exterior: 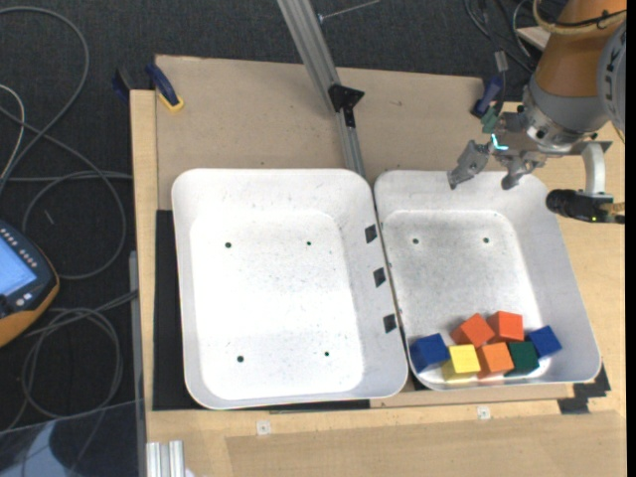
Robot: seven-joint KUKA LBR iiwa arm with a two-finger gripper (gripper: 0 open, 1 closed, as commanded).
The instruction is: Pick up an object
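Several small blocks lie bunched at the near edge of the right bin (437,256): an orange one (476,329), a red-orange one (510,324), a yellow one (463,360), a green one (523,355) and two blue ones (428,350) (544,341). My gripper (492,170) hangs above the far rim of that bin, well away from the blocks. Its two fingers stand apart and open, with nothing between them.
The left bin (273,286) sits beside the right one, with black clips (379,276) along the shared edge. A slanted metal rail (318,58) crosses the back of the bench. Cables and a handheld device (20,276) lie on the floor at left.
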